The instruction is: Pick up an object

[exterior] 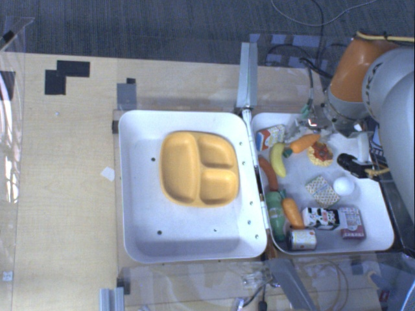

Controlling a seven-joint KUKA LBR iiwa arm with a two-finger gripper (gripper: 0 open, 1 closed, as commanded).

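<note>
The right bin (pixel 382 235) holds a jumble of toy food. A yellow banana (pixel 277 159) lies near its left wall, beside a reddish sausage (pixel 268 172). An orange carrot (pixel 305 142) and a round red-and-yellow piece (pixel 320 153) lie at the back. My gripper (pixel 314 122) hangs over the bin's back edge, just above the carrot, at the end of the grey arm with the orange band (pixel 353 70). I see nothing held in it.
Also in the right bin: a small carton (pixel 271 137), a checkered packet (pixel 318 186), a white ball (pixel 342 186), a green bottle (pixel 275 214), a second carrot (pixel 292 212), a can (pixel 302 240), a cow-print carton (pixel 322 218) and a red box (pixel 351 223). The left bin (pixel 139 238) holds a yellow divided tray (pixel 198 167).
</note>
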